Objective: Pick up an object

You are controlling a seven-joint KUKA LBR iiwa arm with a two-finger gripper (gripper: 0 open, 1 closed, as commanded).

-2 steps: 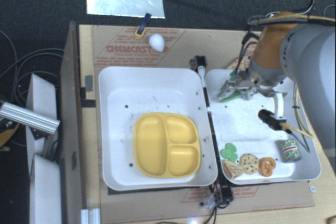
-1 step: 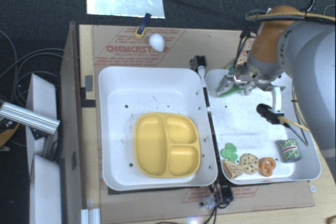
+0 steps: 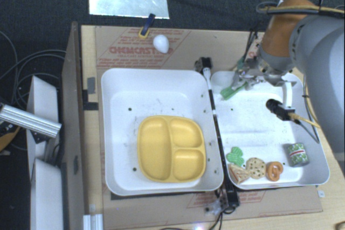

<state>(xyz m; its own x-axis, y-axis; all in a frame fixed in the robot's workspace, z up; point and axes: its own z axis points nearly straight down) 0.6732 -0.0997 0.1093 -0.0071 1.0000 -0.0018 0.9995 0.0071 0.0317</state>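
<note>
Where the arm (image 3: 302, 35) reaches in from the right: hand (image 3: 245, 77) low over the far left corner of the right bin (image 3: 318, 169), a green strip (image 3: 230, 92) just beneath it, slanting down toward the bin floor. Impossible to tell how far open the hand is, or whether the green strip sits between its parts or merely lies under them. A dark fitting (image 3: 277, 109) with a cable just beside, over the bin's right half.

Along the near edge of the right bin, in a row: a green leafy piece (image 3: 235, 157), a tan wedge (image 3: 239, 173), a spotted cookie (image 3: 255, 167), an orange pretzel (image 3: 274, 171), all close together, and a small green and white can (image 3: 297, 154) a little apart to the right.

In the left bin (image 3: 116, 116): a yellow divided plate (image 3: 171, 148), toward the near right.

Beyond the bins, on the cardboard-covered surface (image 3: 129, 48): a white egg (image 3: 160, 43), near a small yellow and blue clip (image 3: 146, 27).
</note>
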